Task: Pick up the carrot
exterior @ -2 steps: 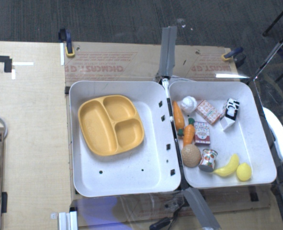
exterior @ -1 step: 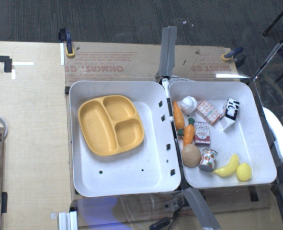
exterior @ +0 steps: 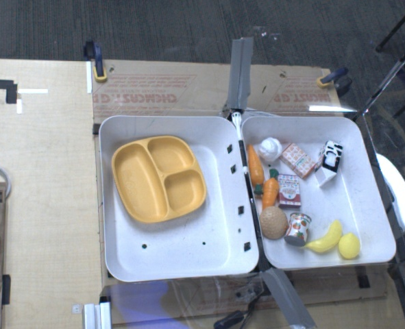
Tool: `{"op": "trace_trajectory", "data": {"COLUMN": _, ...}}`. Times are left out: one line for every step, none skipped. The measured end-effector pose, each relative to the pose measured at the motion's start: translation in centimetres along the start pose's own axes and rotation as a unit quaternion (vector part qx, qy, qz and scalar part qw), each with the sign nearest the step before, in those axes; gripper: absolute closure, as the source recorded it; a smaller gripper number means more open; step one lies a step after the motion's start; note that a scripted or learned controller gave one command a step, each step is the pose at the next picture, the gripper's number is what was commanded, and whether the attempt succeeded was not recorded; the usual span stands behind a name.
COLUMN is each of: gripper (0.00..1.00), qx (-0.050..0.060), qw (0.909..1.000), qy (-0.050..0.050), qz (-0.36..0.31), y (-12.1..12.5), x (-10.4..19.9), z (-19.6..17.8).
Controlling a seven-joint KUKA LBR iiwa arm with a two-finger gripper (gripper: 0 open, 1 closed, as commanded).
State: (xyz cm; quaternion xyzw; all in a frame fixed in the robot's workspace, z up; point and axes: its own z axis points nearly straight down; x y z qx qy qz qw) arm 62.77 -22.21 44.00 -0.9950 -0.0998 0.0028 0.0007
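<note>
In the right bin point(exterior: 366, 204), near its left wall, lies a small orange carrot point(exterior: 270, 193) with a green top pointing to the back. A second, longer orange carrot-like piece point(exterior: 255, 164) lies just behind and left of it, along the wall. The two nearly touch end to end. A red box point(exterior: 289, 190) lies against the small carrot's right side, and a brown round fruit point(exterior: 273, 223) sits right in front of it.
The right bin also holds a white bulb point(exterior: 270, 147), a pink box point(exterior: 297, 160), a black-and-white carton point(exterior: 331, 157), a small can point(exterior: 297, 228), a banana point(exterior: 325, 238) and a lemon point(exterior: 349, 246). A yellow divided plate point(exterior: 159, 178) lies in the left bin point(exterior: 188, 252).
</note>
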Motion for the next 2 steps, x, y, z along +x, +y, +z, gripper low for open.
{"op": "trace_trajectory", "data": {"gripper": 1.00, "qx": 0.001, "qw": 1.0000, "qy": -0.003, "qz": -0.003, "y": -0.10, "x": 0.14, "z": -0.64}}
{"op": "trace_trajectory", "data": {"gripper": 0.00, "qx": 0.001, "qw": 1.0000, "qy": -0.003, "qz": -0.003, "y": -0.10, "x": 0.14, "z": -0.62}}
